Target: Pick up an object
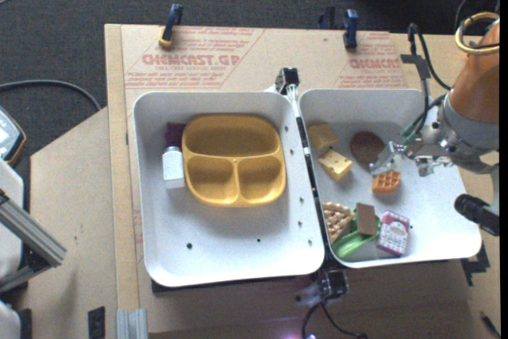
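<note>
A single view looks down at a slant on a bench with two shallow white bins side by side. The left bin holds a yellow tray with three compartments, lying flat near the bin's middle. Touching the tray's left edge is a small white bottle, and a dark purple thing sits just beyond it, too small to identify.

The right bin holds the loose items a pick would draw from. At its far left lie two pale yellow wedges, likely toy cheese and a similar piece. A brown disc lies to their right. An orange waffle lies near the bin's middle. At the near side sit a tan lattice piece, a green pod with a brown block on it, and a small pink carton.

The arm reaches in from the right, its orange band partly cut off by the frame edge. The gripper hangs just above the waffle's far edge, probably lined up to take it. Nothing is visibly between its fingers, and whether they are spread or closed cannot be told at this size and angle. Whether it touches the waffle is equally unclear
</note>
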Robot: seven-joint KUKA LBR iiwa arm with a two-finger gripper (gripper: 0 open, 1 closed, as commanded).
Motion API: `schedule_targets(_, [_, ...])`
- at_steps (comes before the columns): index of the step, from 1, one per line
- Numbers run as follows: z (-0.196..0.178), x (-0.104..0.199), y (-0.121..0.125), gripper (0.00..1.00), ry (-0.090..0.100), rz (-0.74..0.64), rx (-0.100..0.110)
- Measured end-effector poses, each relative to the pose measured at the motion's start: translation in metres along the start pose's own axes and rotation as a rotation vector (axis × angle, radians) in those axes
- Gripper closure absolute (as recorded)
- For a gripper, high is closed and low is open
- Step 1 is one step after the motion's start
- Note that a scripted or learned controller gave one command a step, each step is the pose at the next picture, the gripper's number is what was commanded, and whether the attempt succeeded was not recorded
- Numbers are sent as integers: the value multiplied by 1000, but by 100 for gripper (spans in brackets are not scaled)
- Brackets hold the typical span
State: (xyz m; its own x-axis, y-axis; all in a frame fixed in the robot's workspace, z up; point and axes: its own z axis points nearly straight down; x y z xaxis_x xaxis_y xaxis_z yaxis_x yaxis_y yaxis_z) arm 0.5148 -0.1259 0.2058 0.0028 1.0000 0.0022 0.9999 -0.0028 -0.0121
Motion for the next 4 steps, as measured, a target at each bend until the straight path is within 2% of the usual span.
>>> schedule_targets(1, [-6, 0, 3, 0, -2, -3, -12])
schedule_targets(2, [54, -4, 9, 0, 0, -2, -4])
schedule_targets(3, [115, -3, 11, 0, -4, -2, -13])
schedule_targets(4, [117, -5, 13, 0, -5, -1, -16])
